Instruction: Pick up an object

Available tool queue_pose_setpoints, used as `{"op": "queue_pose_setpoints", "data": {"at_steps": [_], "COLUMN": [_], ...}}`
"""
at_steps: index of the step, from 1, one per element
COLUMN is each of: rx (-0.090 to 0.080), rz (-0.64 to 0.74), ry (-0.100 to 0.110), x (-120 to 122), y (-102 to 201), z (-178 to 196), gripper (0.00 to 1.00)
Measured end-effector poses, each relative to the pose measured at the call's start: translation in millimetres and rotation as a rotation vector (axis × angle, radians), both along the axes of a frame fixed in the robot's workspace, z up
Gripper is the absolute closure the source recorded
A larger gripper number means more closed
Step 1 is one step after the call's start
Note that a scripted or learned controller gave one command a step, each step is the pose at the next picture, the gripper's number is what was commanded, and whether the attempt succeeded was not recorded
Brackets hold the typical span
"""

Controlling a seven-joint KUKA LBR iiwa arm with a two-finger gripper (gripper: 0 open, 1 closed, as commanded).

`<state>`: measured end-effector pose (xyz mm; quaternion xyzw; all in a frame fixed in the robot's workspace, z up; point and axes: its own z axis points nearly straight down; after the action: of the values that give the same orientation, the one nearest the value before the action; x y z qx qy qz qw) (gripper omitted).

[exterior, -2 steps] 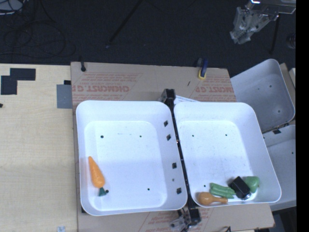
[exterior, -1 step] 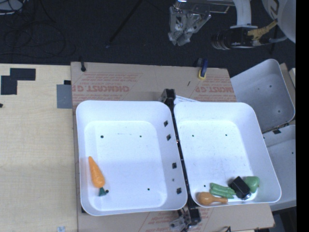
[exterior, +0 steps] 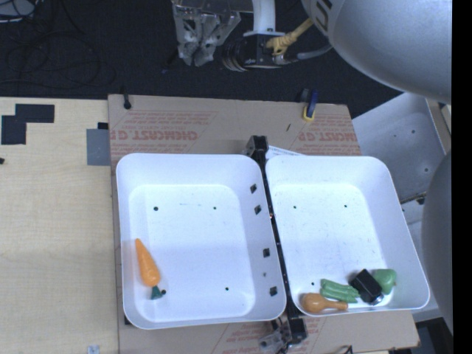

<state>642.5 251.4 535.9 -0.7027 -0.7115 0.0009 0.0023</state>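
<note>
tool (exterior: 200, 39) hangs high beyond both bins; carrot (exterior: 147, 263) in left bin (exterior: 184, 169); right bin (exterior: 332, 169) holds what looks like green toys (exterior: 341, 290).

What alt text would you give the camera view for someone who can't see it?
Two white bins sit side by side: the left bin holds a carrot, the right bin a cluster of small toys in its near corner. The gripper hangs above the far edge.

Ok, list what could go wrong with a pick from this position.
1. The carrot lies close against the left bin's wall, so the wall may block a grasp on that side.
2. In the right bin's near corner, the black block, green pods and orange gourd-shaped toy touch or overlap, so a descent there may nudge or catch a neighbour.
3. The gripper hangs well beyond both bins, so any aiming error has a long approach to grow over.
</note>
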Motion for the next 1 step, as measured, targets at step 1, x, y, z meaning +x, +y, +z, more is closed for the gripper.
{"op": "queue_pose_setpoints", "data": {"at_steps": [1], "rx": [-0.009], "rz": [-0.018], "ry": [0.011], "x": [1.0], "y": [-71.5], "z": [-114.2], "gripper": [1.00]}}
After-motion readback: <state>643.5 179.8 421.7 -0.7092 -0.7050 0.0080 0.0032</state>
